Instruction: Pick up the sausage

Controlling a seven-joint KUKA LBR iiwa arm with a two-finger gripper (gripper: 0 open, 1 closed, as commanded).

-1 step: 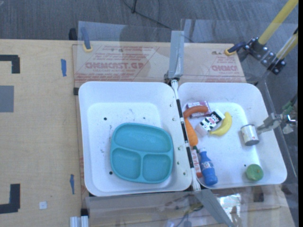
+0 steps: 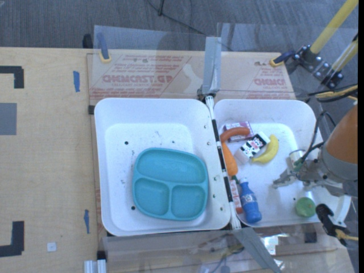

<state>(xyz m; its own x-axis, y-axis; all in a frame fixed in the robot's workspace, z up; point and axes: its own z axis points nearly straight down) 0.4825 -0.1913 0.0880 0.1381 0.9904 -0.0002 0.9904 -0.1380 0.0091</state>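
Note:
The sausage [image 2: 235, 133] is a short red-orange link lying at the back left of the right bin [image 2: 304, 115], just in front of a pink packet [image 2: 239, 125]. My gripper [image 2: 287, 170] hangs over the right part of the same bin, well to the right of and nearer than the sausage, beyond the banana [image 2: 268, 151]. Its fingers are spread open with nothing between them. The grey arm with its orange band [image 2: 346, 140] comes in from the right edge.
An orange carrot [image 2: 229, 159] lies along the right bin's left wall, with a blue bottle [image 2: 249, 201] at its near end. A black-and-white toy [image 2: 253, 145] sits by the banana and a green ball [image 2: 305, 207] by the gripper. The left bin [image 2: 114, 118] holds a teal divided plate [image 2: 169, 183].

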